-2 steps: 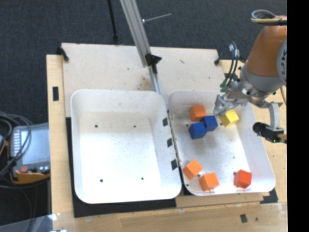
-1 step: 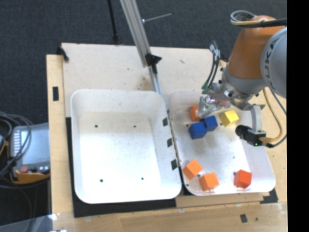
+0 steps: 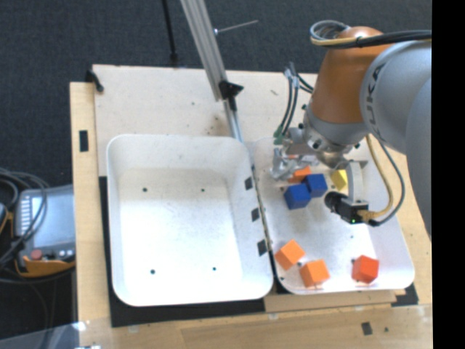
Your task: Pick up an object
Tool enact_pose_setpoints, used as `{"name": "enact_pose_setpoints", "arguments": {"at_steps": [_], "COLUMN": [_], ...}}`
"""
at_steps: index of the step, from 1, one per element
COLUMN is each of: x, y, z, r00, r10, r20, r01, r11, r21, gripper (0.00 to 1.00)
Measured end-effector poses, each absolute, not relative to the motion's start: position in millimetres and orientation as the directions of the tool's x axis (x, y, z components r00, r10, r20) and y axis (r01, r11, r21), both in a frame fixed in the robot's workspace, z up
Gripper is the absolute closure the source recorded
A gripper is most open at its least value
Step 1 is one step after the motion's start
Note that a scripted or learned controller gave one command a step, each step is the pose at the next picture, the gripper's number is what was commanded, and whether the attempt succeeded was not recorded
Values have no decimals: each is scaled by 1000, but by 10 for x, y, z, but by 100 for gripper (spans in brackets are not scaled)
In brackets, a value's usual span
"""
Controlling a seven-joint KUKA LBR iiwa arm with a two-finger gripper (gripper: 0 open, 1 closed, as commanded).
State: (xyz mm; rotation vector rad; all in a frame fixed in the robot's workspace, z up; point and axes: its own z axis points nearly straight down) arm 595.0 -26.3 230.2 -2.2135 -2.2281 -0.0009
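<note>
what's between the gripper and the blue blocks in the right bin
Nothing visible. The gripper hangs just above and left of the two blue blocks, which sit touching each other in the right bin. A small orange piece sits by the gripper, and a yellow block lies to the right, off the path.

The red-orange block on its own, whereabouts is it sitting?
The red-orange block lies in the right bin, near its front right corner, right of two orange blocks.

The gripper (image 3: 290,164) hangs low in the right bin (image 3: 392,257), just above two blue blocks (image 3: 305,190); three orange blocks (image 3: 314,272) lie nearer that bin's front edge.
</note>
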Motion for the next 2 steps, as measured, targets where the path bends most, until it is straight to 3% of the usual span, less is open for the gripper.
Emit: {"name": "enact_pose_setpoints", "arguments": {"at_steps": [2], "x": [5921], "y": [767], "z": [2209], "r00": [-7], "r10": [1000], "r20": [1], "r01": [1000], "r11": [7], "r21": [0], "gripper": [100]}}
